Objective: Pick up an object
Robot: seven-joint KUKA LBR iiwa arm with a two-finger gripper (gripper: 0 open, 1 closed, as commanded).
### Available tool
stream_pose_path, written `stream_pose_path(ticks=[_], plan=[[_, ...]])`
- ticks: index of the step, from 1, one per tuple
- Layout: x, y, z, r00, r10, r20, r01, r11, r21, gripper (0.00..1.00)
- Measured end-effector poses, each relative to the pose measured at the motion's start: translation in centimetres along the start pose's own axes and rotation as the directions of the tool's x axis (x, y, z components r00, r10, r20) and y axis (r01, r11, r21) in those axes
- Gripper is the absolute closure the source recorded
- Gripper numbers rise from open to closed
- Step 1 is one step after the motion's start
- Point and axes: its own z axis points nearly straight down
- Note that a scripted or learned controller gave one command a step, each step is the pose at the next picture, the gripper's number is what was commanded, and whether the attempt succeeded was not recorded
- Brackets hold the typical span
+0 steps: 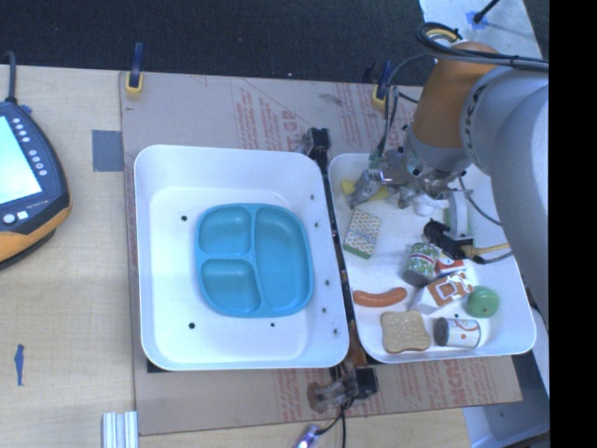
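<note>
Even bright overhead light, soft shadows, slightly grainy, dark top edge.

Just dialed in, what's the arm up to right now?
The grey arm's claw is low at the far end of the right white bin, near a small yellow piece. A toy sausage, toast slice and green ball lie there untouched. The blue divided plate sits in the left bin.
</note>
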Motion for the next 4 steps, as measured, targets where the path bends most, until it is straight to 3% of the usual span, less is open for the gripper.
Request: stream_pose_path(ticks=[4], plan=[[-0.18, 0.01, 0.0, 1.0, 0.002, 0.0, -0.002, 1.0, -0.001, 0.0]])
